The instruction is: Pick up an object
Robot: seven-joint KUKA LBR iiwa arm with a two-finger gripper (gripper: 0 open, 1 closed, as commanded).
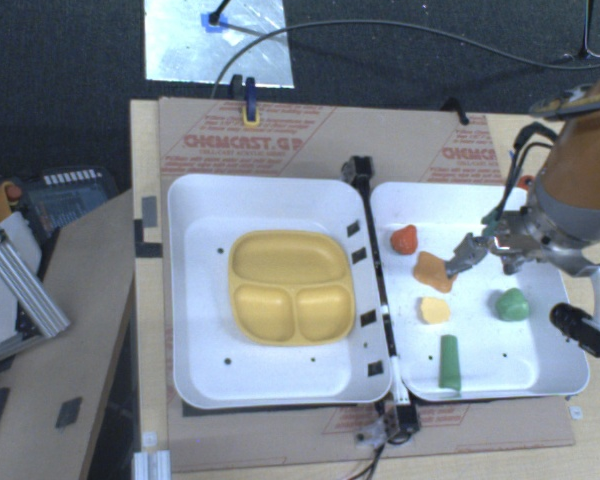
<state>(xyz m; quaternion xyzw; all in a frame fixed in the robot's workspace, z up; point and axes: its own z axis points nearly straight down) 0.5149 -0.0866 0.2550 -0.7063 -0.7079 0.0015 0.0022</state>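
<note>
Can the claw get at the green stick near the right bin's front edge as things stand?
Probably yes: the green stick lies alone on the bin floor, apart from the yellow piece, with the claw hanging nearby.

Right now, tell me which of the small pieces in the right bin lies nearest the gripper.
The orange piece: the gripper hangs right at its upper right edge. The red piece, yellow piece, green lump and green stick lie farther off.
</note>
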